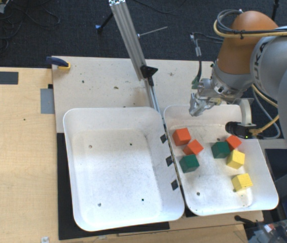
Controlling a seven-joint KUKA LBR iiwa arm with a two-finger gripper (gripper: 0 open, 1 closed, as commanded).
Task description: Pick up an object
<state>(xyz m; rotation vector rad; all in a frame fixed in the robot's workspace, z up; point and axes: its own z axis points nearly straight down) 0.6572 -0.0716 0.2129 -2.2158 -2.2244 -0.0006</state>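
Note:
My gripper (198, 108) hangs over the far edge of the right bin (265, 199), with nothing visible between its fingers. Below it in that bin lie several blocks. An orange block (182, 135) and a second orange block (193, 147) sit near the left wall, with a dark green block (189, 163) in front of them. Further right are another green block (220, 150), an orange block (234, 142) and two yellow blocks (236, 159) (242, 181). The nearest orange block lies a little ahead and left of the gripper.
The left bin (77, 135) stands beside the right one, with black clips along their shared edge. A slanted aluminium bar (130, 34) rises behind the bins. A blue-and-yellow clamp (58, 62) lies at the bench's far left corner.

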